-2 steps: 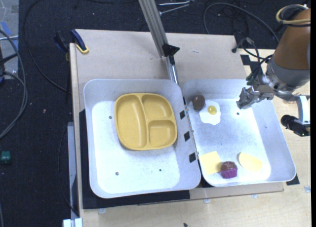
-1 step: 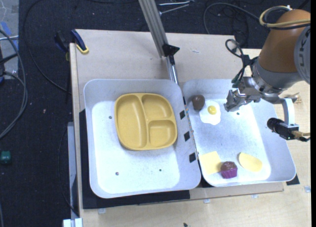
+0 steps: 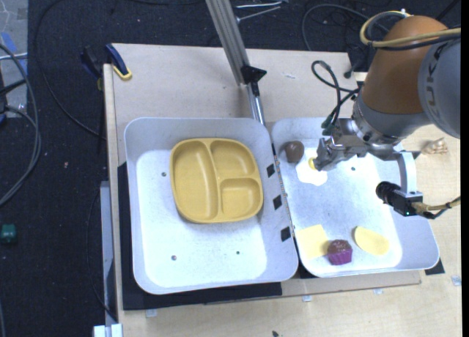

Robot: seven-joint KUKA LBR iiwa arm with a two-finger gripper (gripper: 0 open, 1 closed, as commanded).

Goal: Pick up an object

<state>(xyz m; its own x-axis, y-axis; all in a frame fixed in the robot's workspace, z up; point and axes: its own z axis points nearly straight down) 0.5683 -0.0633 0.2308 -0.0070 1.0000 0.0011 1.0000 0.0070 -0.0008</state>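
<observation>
site: i read this as a robotics lab | evidence: plywood bench (image 3: 190, 83), loose cables (image 3: 51, 72) on dark floor, metal camera pole (image 3: 223, 17) beyond my gripper (image 3: 325, 154)

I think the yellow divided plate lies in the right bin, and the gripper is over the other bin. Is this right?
Not quite. In the camera view the yellow divided plate lies in the left bin. The gripper is over the other bin, the right one, above a white-and-yellow piece.
</observation>
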